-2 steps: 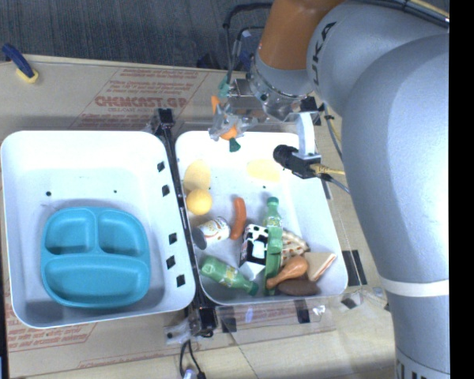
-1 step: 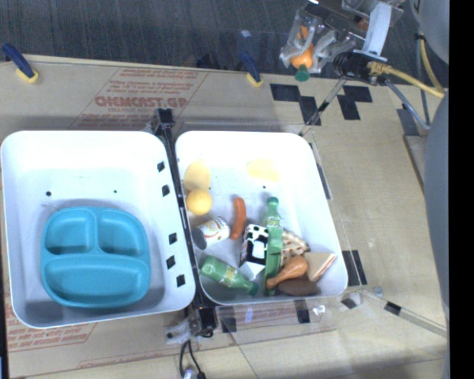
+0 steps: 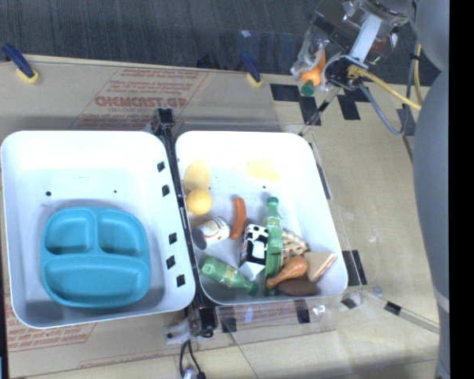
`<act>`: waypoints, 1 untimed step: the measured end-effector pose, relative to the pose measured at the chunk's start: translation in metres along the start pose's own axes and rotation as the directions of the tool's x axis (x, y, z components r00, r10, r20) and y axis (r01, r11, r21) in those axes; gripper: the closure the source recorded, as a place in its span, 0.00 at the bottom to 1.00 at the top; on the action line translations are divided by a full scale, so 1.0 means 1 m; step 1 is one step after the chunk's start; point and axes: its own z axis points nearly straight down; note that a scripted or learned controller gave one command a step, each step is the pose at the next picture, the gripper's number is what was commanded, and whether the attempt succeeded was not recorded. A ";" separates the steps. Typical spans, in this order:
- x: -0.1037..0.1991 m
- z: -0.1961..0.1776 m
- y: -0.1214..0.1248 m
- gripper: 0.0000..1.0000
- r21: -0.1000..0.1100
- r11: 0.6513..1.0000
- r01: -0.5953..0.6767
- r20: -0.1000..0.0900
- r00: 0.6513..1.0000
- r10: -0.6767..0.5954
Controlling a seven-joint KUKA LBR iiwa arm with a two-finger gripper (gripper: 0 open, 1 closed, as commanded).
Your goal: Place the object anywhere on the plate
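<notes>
A blue divided plate (image 3: 95, 281) lies in the left white bin (image 3: 31, 156), towards its near side. My gripper (image 3: 314, 68) hangs high near the top of the view, beyond the far right corner of the right bin (image 3: 320, 181). It is shut on a small orange toy with a green end, like a carrot (image 3: 311, 76), which hangs between the fingers. The gripper and the toy are far from the plate, up and to its right.
The right bin holds several toys: a yellow lemon (image 3: 196, 175), an orange ball (image 3: 199, 203), a small can (image 3: 214, 230), a red sausage (image 3: 238, 215), two green bottles (image 3: 273, 229), a drumstick (image 3: 288, 272). Blue clamps (image 3: 20, 63) hold the cardboard at the back.
</notes>
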 end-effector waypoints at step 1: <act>-0.029 0.057 0.022 1.00 0.002 0.979 -0.202 0.001 0.979 0.202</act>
